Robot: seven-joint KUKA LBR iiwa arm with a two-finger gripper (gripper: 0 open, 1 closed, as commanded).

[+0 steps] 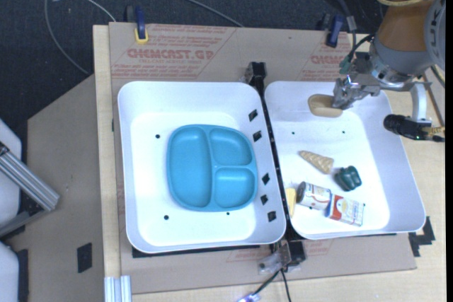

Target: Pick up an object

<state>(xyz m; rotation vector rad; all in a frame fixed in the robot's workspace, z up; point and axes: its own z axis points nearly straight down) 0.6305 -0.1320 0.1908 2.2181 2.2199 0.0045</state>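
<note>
1. Camera view: gripper (345, 97) sits low over the right bin (396, 152), at its far end, against a tan object (323, 107).
2. I cannot tell how its fingers stand.
3. Tan object lies on the bin floor; I judge nothing lifted yet.
4. Left: grasp, then raise.

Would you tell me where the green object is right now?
The green object lies in the right bin, just right of the tan cone and above the tube.
</note>
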